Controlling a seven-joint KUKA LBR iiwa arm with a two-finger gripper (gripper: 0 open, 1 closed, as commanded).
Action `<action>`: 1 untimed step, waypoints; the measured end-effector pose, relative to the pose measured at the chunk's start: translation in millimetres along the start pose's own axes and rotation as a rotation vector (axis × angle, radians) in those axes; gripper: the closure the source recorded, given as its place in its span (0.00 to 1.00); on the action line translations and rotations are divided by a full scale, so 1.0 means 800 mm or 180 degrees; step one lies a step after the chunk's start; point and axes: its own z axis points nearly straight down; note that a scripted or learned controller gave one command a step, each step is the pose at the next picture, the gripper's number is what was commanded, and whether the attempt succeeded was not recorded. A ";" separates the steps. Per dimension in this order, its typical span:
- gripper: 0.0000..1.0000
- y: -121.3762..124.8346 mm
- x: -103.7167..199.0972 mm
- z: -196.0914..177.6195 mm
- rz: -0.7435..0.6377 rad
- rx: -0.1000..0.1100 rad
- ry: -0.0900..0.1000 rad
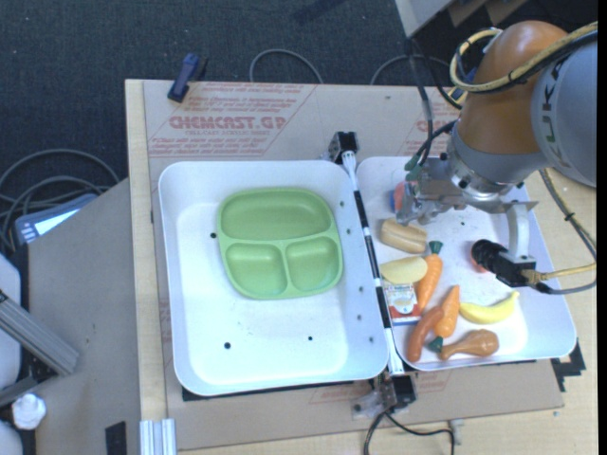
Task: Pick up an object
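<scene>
While the arm [503,93] leans in from the right with its orange band high over the bench [237,121], the gripper [420,200] hangs low over the back left corner of the right bin [555,325]. From where I stand the wrist hides its tips, so I cannot tell whether it is spread or closed, nor whether it touches anything. Just beside it, toward the wall between the bins, lies a small red and blue thing [402,197], too blurred to name. All the toy food is in this same bin. A bun [403,236] lies just in front of the gripper, apart from it. A pale slice [403,270] sits in front of the bun, and a red and white packet [403,301] lies against the slice, close to the bin's left wall. Carrots [432,281] slant across the middle, touching one another. A banana [488,309] lies to their right, and a brown drumstick [471,345] rests at the front edge, below the banana. The left bin [180,254] holds a green plate [280,240] with three compartments, lying flat toward the back. A blue clip [185,76] rests on the bench's far left corner, well apart from both bins.
</scene>
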 end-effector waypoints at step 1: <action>1.00 -0.015 0.060 -0.006 -0.0006 0.0003 0.0005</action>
